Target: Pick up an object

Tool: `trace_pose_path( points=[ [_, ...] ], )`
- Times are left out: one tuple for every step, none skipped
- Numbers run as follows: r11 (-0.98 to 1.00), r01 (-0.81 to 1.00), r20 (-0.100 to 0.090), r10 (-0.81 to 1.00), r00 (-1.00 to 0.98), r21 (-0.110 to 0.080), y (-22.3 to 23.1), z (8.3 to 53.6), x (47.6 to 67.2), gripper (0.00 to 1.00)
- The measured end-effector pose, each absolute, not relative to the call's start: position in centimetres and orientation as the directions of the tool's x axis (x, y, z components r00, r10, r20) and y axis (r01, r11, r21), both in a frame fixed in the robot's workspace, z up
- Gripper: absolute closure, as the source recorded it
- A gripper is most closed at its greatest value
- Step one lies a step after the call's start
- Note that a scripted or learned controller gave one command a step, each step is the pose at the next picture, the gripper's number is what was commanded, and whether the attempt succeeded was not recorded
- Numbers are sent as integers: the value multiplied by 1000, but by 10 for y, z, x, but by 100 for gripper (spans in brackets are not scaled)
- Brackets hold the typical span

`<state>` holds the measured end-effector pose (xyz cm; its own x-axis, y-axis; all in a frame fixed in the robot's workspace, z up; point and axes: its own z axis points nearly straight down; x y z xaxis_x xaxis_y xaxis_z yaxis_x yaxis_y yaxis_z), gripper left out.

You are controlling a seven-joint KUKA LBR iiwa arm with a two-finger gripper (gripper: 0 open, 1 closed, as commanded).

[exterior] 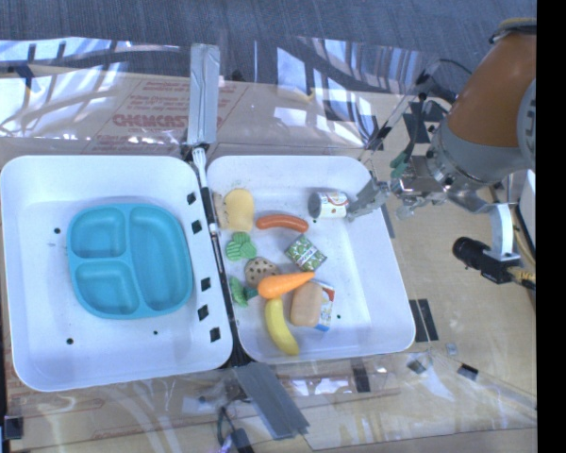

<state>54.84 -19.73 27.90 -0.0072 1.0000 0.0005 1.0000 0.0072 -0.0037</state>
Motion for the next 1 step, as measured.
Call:
trace_pose_path(
  points=[
    [17,1000,4,1000,-17,-15,-150,150,593,0]
  ],
)
